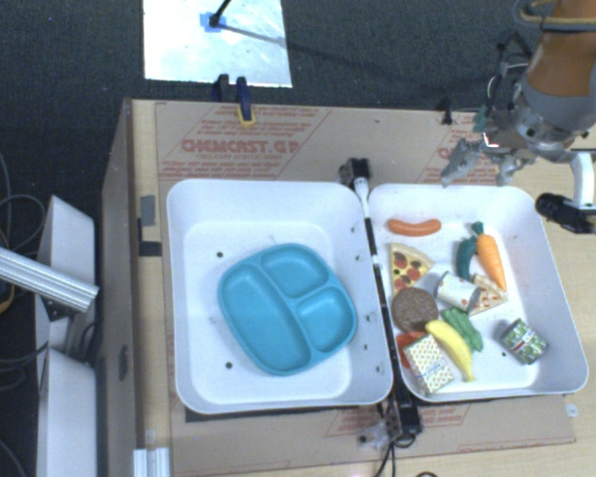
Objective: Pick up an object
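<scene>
Right bin stocked with toy food, gripper above its far rim

Against the shallow white right bin: yellow plastic banana near the front, orange toy carrot mid-right, red-orange sausage toward the back; the grey two-finger gripper hangs over the far rim, fingers spread, holding nothing

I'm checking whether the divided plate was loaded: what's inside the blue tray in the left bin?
The blue tray shows three bare compartments with no food in them. All the toy food lies in the right bin. Whatever is beneath the tray is covered.
</scene>
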`<state>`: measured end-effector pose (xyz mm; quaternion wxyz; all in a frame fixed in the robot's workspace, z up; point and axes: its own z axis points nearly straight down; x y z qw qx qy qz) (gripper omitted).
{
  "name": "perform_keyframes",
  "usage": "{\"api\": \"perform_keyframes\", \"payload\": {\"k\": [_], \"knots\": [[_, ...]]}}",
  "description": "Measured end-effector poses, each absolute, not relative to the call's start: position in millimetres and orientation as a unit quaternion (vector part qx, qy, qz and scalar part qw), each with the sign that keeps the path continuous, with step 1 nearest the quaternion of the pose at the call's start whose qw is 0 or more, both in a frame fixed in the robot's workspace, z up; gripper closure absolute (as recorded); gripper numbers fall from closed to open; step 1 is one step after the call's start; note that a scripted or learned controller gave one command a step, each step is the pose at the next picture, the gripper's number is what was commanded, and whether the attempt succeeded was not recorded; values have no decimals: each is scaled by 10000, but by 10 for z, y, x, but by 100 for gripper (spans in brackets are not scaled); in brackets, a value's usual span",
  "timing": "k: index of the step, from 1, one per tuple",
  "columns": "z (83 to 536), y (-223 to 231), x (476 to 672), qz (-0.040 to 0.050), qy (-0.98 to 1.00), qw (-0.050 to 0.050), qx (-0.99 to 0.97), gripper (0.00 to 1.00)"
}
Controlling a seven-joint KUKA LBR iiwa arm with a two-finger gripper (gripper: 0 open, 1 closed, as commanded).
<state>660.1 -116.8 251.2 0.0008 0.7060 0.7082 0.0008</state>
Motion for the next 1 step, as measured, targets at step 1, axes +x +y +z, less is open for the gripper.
{"api": "perform_keyframes", "payload": {"k": [1], "knots": [[1593, -1951, 6168, -13, 7071, 0, 7071, 0]]}}
